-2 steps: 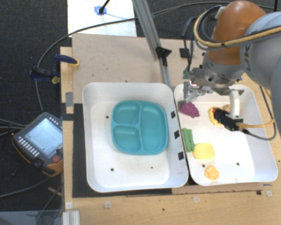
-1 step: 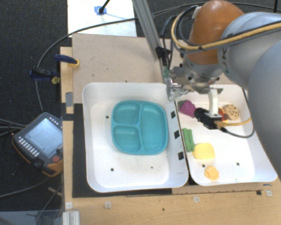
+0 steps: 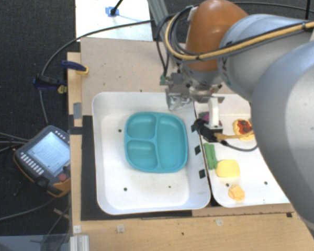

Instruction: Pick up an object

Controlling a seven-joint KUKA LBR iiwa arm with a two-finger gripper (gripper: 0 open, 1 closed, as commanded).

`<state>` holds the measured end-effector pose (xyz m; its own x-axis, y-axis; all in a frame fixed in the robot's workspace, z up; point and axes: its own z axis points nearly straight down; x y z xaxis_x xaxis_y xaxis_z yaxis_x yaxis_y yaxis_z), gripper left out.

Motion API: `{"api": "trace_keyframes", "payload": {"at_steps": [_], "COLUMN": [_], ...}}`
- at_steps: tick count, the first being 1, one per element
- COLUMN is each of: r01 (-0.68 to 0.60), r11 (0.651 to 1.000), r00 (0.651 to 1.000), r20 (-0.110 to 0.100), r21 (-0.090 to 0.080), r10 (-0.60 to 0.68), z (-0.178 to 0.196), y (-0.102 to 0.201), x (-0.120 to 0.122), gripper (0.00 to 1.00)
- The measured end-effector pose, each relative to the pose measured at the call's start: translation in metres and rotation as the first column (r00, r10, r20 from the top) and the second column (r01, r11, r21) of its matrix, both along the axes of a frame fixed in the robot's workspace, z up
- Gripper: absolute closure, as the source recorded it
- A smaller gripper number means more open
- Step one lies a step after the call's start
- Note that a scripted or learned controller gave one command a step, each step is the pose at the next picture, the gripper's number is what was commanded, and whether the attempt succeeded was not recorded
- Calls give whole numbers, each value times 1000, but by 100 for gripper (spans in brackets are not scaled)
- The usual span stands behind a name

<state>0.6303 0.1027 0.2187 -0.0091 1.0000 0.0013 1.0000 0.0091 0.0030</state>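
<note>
A teal divided plate [image 3: 156,142] lies flat in the left bin [image 3: 110,192]. In the right bin [image 3: 261,190] are a green stick [image 3: 211,155], a pale yellow block [image 3: 227,168], a small orange-yellow piece [image 3: 236,193] and a red and yellow piece [image 3: 244,127]. My gripper [image 3: 177,103] hangs under the orange wrist band, over the far rim of the left bin and just beyond the plate's far right corner. Nothing shows under it.
The two bins meet along a ridge [image 3: 203,163] just right of the plate. Bare brown bench board [image 3: 120,72] lies behind the bins. A teach pendant [image 3: 44,158] and cables sit off the bench to the left. The bulky grey arm covers the right bin's far right side.
</note>
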Motion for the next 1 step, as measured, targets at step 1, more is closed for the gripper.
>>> {"api": "trace_keyframes", "payload": {"at_steps": [1], "r01": [3], "r11": [1000], "r00": [1000], "r20": [-1], "r21": [-1], "r10": [-3], "z": [1], "y": [-3], "x": [0], "gripper": [0]}}
